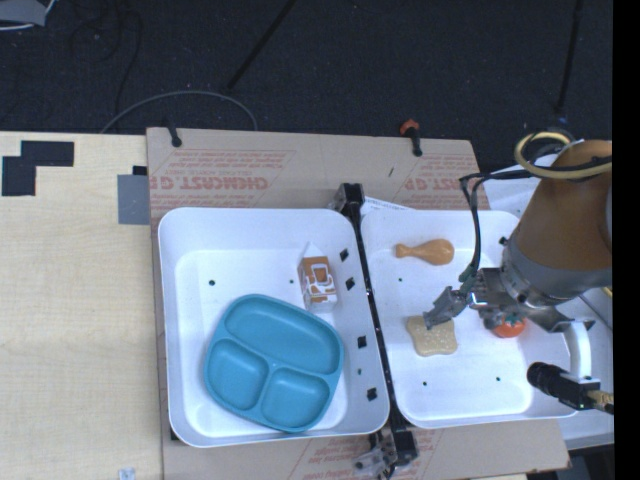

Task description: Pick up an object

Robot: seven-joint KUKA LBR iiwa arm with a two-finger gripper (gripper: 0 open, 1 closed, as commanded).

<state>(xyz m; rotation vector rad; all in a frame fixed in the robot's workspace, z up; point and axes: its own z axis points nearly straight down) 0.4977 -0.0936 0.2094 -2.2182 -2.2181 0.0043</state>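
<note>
My gripper reaches in from the right and hangs low over the right bin. Its tip is just above the top edge of a tan, toast-like piece lying flat on the bin floor. A tan drumstick lies further back in the same bin. Beside the wrist, partly hidden by it, sits a small red and green object.
In the left bin lie a blue divided plate and a small white and orange carton near the middle wall. A black divider runs between the bins. The arm's body covers the right bin's far right side.
</note>
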